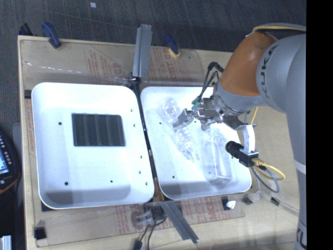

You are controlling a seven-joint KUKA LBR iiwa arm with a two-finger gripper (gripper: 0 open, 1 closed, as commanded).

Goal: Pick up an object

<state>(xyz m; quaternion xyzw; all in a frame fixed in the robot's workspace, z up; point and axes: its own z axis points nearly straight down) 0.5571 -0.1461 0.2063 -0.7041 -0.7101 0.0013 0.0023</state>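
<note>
Claw (186, 117) seen low over right bin (156, 139), near its middle; open or closed cannot be told. Clear plastic bottle (216, 160) lies at 4 o'clock from claw, near bin's right side. Crumpled clear wrap (169, 108) lies at 10 o'clock from claw; more clear plastic (187, 145) just at 6 o'clock. Nothing seen gripped. Left bin (47, 139) holds dark ribbed panel (98, 129). Both bins sit on surface (78, 66).

We're looking down from one fixed camera above the bench (78, 56), tilted at a slant, far enough back to take in both white bins, the left bin (52, 139) and the right bin (161, 155), with the arm (270, 72) entering from our right.
</note>
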